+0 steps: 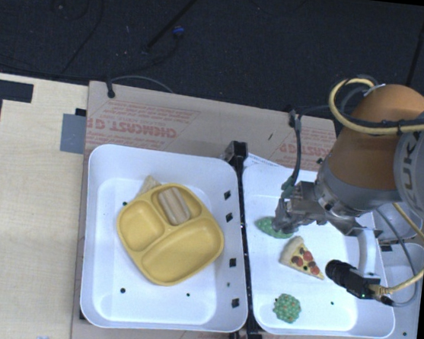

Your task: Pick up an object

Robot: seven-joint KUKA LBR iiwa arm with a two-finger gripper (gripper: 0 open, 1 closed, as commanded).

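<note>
Camera view: gripper (286, 218) is seen low in the right bin (336, 317), right over a flat green item (269, 226); whether it's open or shut can't be told, nor whether anything is held. Green item lies just left of the pizza slice (302, 258), partly hidden. It is judged light, thin, prob. soft plastic; edges are best pinched from above. Long axis appears approx. left-right, but that can't be confirmed. A green ball (286, 308) sits below the pizza slice; a yellow tray (186, 258) is well to its left.

The tool (286, 222) hides part of the flat green piece (268, 226); its grip is unclear.
</note>
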